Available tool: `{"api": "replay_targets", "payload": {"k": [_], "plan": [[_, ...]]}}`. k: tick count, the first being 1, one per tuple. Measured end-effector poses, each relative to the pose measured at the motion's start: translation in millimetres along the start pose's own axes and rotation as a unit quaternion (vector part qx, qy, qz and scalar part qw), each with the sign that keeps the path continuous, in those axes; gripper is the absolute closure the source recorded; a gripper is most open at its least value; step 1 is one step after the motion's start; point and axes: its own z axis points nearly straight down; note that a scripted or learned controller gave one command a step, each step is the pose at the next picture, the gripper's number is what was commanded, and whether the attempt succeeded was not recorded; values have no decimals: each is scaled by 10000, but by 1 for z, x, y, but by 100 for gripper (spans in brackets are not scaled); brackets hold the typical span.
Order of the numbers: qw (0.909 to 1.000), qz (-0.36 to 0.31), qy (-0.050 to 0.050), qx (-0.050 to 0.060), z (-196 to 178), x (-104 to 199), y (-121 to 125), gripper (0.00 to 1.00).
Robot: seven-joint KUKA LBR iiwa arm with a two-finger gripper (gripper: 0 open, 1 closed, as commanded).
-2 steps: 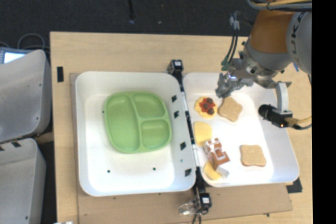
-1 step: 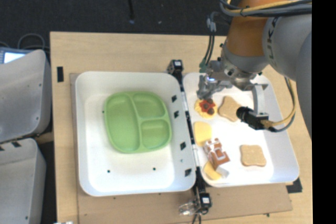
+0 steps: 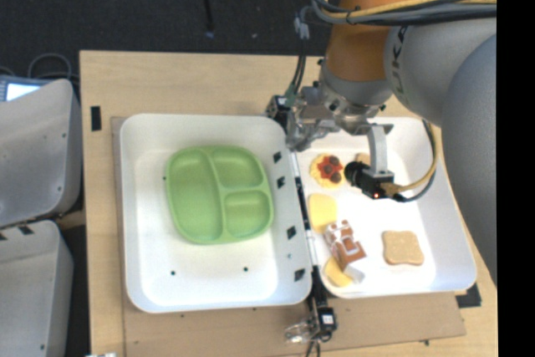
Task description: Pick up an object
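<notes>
A grey robot arm with an orange band reaches in from the right, its jaws (image 3: 322, 125) hanging over the upper left corner of the right white bin (image 3: 443, 267). Whether they are released or clenched cannot be told from this angle, and nothing is seen between them.

The things to pick from lie in that right bin. Just below the jaws sits a small round yellow piece with dark red toppings (image 3: 328, 170). Further below it is a plain yellow piece (image 3: 323, 209), then a brown and white block (image 3: 345, 242), touching or overlapping another yellow piece (image 3: 338, 272) at the bin's lower left. A slice of toast (image 3: 402, 247) lies apart, below and to the right of the jaws.

To do this step well, I judge the round topped piece is the nearest target: centre over it, then drop straight down. The toast, standing alone, looks the easiest clean grasp.

In the way: the divider wall between the bins runs close beside the yellow pieces, and a black fitting with a cable (image 3: 369, 180) hangs just right of the round piece. The left bin (image 3: 138, 280) holds a green divided plate (image 3: 221, 194), well to the left and below the jaws. Both bins rest on a wooden surface (image 3: 100, 79).
</notes>
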Motion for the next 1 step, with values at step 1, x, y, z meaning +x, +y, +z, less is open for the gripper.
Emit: {"api": "replay_targets", "payload": {"k": [1], "plan": [[10000,-3,2,17,7,54,-8,100]]}}
